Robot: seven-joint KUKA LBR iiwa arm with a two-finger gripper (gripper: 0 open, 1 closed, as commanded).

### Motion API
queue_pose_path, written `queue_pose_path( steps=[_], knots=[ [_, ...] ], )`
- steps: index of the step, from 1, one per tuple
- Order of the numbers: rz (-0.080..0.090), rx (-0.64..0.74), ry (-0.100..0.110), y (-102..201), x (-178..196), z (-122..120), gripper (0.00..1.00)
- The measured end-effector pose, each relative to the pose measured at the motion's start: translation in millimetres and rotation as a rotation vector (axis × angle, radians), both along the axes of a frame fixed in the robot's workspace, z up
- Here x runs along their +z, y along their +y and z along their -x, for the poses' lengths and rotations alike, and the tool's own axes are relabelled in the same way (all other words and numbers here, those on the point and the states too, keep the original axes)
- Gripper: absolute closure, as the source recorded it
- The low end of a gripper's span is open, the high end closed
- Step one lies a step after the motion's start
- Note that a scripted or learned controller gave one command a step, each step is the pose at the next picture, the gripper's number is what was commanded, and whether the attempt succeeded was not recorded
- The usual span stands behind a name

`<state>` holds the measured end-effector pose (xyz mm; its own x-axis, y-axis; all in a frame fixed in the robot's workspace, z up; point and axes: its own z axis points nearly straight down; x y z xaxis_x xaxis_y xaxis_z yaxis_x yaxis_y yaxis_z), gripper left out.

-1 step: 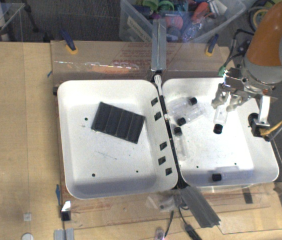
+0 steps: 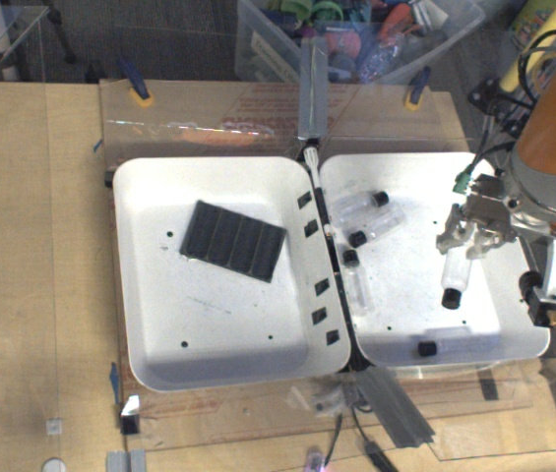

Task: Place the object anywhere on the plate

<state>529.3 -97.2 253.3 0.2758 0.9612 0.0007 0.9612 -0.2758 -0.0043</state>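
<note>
A clear vial [image 2: 454,281] (black-capped) is seen clamped between the fingers of the gripper [image 2: 458,256] over the right bin [image 2: 514,337]. Transport toward nine o'clock, onto the dark plate [image 2: 233,241], is judged next.

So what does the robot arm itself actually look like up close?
The arm is bulky and rounded, orange above a grey ring. Black cables loop beside it, with a small green connector. Its gripper is a boxy grey metal block carrying slim pale jaws.
</note>
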Motion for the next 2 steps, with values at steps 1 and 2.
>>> queue_pose_path(
  steps=[1,2],
  knots=[
    [0.000,-0.296,0.003,-31,-64,10,1.00],
    [0.000,-0.482,-0.029,-50,-150,42,1.00]
  ],
)
